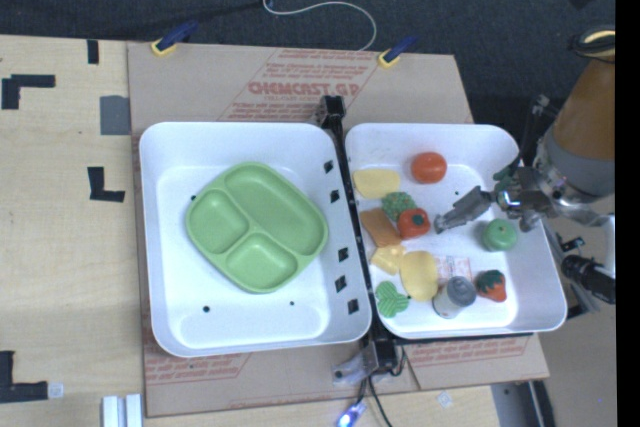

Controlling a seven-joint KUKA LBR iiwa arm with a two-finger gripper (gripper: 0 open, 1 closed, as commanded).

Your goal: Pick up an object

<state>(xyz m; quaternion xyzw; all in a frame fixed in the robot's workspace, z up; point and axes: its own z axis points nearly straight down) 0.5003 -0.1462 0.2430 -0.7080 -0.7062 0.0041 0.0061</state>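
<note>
From above, the desk point(60, 245) carries a sheet of brown cardboard point(290, 80) and, on it, two shallow white bins side by side. The left white bin point(165, 315) holds a light green plastic plate with three compartments point(257, 226), lying flat near its middle.

The right white bin point(535, 310) holds a scatter of small toy foods. A round red tomato-like piece point(429, 167) lies near the far wall, with a pale yellow rounded piece point(376, 182) to its left. Just below these sit a small green leafy piece point(396, 203) and a red piece point(413, 222) touching it, beside an orange-brown block point(379, 228). Nearer the front lie a yellow lumpy piece point(417, 273), a green broccoli-like piece point(391, 297), a grey round can-like item point(459, 293) and a red strawberry-like piece with a green top point(491, 285). A round green ball-like piece point(499, 235) rests close to the right wall.

The grey arm with its orange band point(585, 120) reaches in from the right. Its claw point(462, 211) stretches leftward over the right bin, tip between the red piece and the green ball. Whether it is released or clenched cannot be told; nothing is seen between its fingers.
</note>
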